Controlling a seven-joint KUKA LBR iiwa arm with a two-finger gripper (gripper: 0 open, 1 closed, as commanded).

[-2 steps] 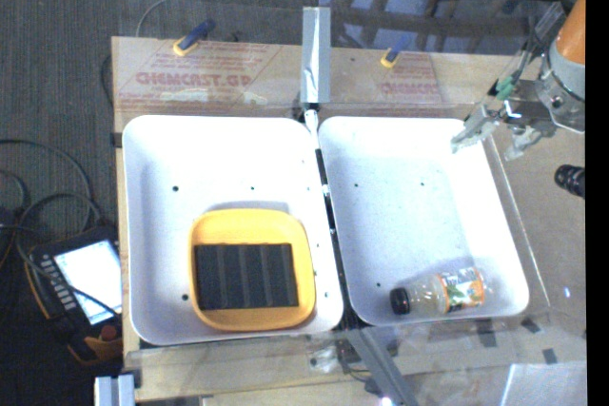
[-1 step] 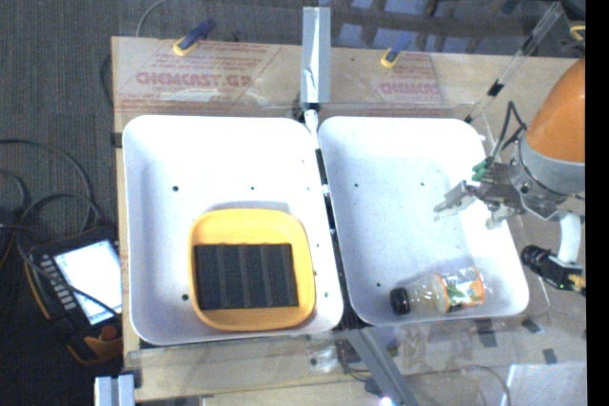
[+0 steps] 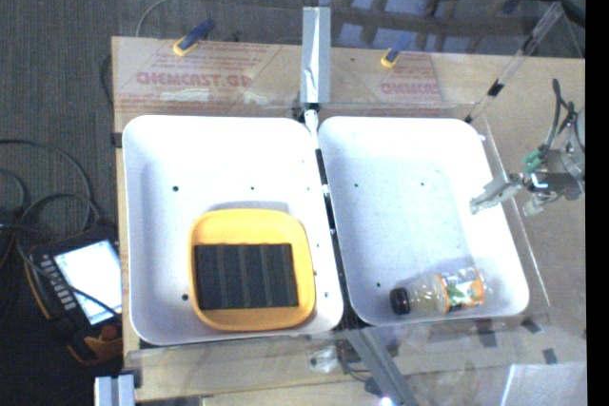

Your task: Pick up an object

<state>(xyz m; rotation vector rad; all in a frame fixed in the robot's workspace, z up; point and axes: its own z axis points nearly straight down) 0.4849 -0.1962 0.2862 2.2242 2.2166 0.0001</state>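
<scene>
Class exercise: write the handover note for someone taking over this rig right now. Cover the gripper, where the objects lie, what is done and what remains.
Gripper: at the right edge, outside the right bin, holding nothing visible.
Objects: yellow tray with a dark ribbed centre sits in the left bin, near its front. Bottle with a dark cap lies on its side at the right bin's front.
Done: nothing picked.
Left: choose an object, reach, grasp, lift.
</scene>
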